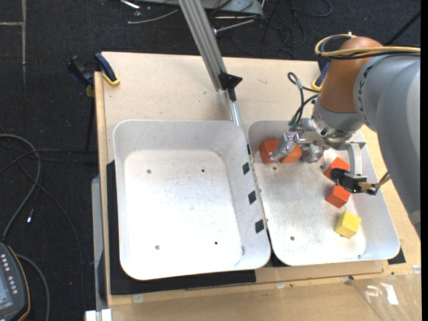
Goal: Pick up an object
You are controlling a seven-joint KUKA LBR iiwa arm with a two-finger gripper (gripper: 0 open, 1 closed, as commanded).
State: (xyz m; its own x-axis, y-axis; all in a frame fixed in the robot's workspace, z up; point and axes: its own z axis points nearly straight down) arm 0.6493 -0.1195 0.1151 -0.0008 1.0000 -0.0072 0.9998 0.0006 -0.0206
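My gripper [293,148] is low over the far left part of the right bin [301,243]. An orange block [269,150] lies right against it on its left side, partly covered by the metal of the gripper. The view does not settle whether the block is in its grasp. Farther right in the same bin lie a second orange block [338,196], a third orange piece [340,165] half hidden under the wrist, and a yellow block [347,224] near the front right corner.
The left bin [134,179] stands beside the right one, with a row of black clips [253,196] along their shared edge. A slanted metal pole [204,35] rises behind the bins. The grey arm covers the right bin's far right corner.
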